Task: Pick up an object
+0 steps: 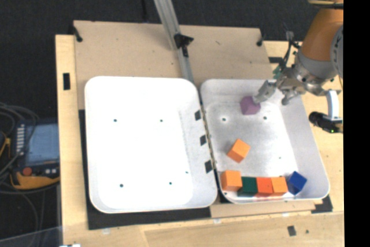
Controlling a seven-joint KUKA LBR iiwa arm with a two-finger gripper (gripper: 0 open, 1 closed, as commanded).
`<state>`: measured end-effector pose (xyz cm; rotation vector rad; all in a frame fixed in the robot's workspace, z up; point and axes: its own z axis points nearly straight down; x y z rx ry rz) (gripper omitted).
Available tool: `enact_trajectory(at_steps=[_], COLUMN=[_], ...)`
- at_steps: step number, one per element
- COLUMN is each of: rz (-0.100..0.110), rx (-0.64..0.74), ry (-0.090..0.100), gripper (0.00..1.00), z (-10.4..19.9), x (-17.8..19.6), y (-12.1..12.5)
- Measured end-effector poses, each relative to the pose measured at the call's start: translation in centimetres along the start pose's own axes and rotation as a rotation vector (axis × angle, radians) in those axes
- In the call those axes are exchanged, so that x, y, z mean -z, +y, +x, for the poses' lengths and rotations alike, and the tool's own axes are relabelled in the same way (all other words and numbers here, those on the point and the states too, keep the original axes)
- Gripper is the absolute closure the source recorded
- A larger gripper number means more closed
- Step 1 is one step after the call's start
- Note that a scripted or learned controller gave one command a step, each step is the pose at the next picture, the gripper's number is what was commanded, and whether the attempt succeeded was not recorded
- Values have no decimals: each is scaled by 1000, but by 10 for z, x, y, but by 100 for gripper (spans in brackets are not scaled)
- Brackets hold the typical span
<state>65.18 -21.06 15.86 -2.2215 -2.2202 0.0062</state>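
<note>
My gripper point(276, 93) hangs over the far right corner of the right bin point(300, 136), its two fingers spread apart and nothing between them. A purple block point(250, 105) lies just left of the left fingertip, near the bin's back wall. An orange block point(238, 150) sits tilted in the middle of that bin. Along the front wall runs a row of blocks: orange point(232, 179), green point(249, 185), red-orange point(265, 185), another orange point(279, 184) and blue point(296, 181).
The left bin point(144, 142) lies beside the right one, joined by black clips point(203, 139). A slanted metal rail point(169, 14) crosses the back of the bench. A pendant with cables point(34, 153) rests off the bench at the left.
</note>
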Motion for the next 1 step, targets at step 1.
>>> enact_trajectory(at_steps=[1], rz=[-10], rx=[0], ry=[4], gripper=[0], z=[-3], x=[-34], y=[1])
